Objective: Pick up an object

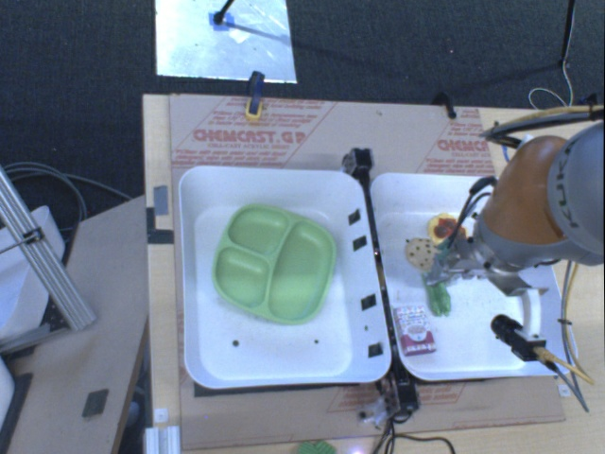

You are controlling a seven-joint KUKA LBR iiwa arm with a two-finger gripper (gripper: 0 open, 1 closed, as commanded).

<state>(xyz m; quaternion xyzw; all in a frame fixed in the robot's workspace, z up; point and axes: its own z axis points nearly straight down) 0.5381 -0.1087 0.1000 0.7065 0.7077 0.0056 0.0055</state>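
Note:
The right bin (397,201) holds a round tan cookie (418,250), a yellow and red toy (442,227), a green piece (439,298) and a small red and white packet (414,329). My gripper (442,274) hangs low in this bin, its tip just above the green piece and right of the cookie. The grey arm with its orange band (529,201) comes in from the right and hides part of the bin's floor. Nothing can be made out between the fingers.
The left bin (198,339) holds a light green plate (274,263) with three compartments. A black divider (369,253) with clips runs between the bins. Cardboard (284,135) lies under both, and a shiny sheet (222,26) sits on the dark floor behind.

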